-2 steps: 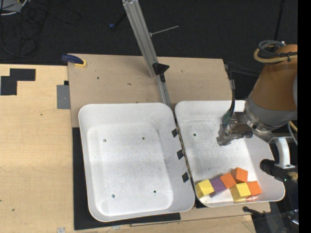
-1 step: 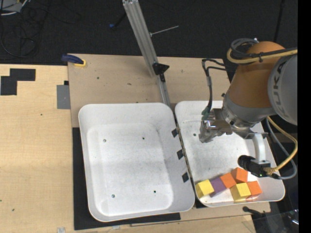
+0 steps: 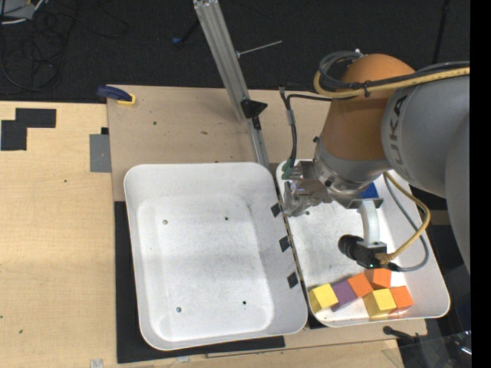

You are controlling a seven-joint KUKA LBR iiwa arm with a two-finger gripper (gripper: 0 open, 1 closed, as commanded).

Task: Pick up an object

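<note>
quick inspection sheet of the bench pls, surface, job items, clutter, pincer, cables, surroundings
surface: wooden bench with left bin and right bin side by side
job's things: yellow, orange and purple blocks clustered in the right bin's near corner
clutter: nothing seen
grippers: pincer over the right bin's far-left part, away from the blocks
cables: yellow cable loops below the wrist; black cables above the orange band
surroundings: slanted metal rail, blue-yellow clamp, dark floor behind
</note>
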